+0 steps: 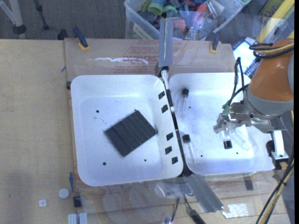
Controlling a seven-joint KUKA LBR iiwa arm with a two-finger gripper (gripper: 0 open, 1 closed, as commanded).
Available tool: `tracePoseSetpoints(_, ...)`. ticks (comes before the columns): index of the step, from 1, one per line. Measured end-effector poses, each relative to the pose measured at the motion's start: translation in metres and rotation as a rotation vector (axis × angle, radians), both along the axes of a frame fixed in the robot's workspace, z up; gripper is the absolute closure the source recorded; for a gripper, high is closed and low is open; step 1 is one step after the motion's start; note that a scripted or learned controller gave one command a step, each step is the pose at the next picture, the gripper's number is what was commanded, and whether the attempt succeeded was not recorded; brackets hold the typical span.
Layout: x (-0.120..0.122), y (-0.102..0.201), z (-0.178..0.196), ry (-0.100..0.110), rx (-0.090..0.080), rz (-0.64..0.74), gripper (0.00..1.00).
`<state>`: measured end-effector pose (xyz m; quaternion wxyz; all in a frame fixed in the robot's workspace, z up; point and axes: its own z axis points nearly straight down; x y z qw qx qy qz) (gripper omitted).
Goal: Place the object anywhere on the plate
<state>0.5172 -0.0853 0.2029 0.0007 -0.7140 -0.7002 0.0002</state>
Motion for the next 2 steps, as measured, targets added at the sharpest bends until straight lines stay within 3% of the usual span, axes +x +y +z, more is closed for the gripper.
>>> tracePoseSetpoints(1, 0.03, 0.099, -0.019, -0.001, -0.001, 0.077, 1.0)
tracePoseSetpoints(2, 0.042, 0.118, -0.044, -0.023, -0.012, 0.143, 1.0)
